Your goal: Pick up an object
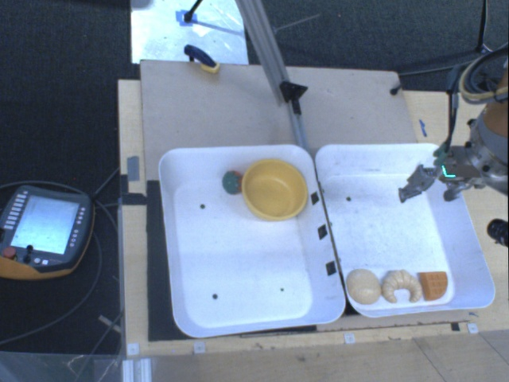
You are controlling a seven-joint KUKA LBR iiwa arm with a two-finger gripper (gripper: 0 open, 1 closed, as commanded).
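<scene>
Pale croissant-shaped toy (402, 285) lies ungrasped in the right white bin (469, 245); the jaws (415, 185) hover apart, carrying nothing.

In the left white bin (238, 293) we see a round yellow plastic bowl (274, 189), upright, near the far rim. A small dark green ball (231, 181) sits touching its left side. Along the near edge of the right white bin (469, 245) we find three items in a row: a pale round bun (363, 286), a cream croissant-shaped piece (402, 285), and an orange-brown block (433, 285).
</scene>
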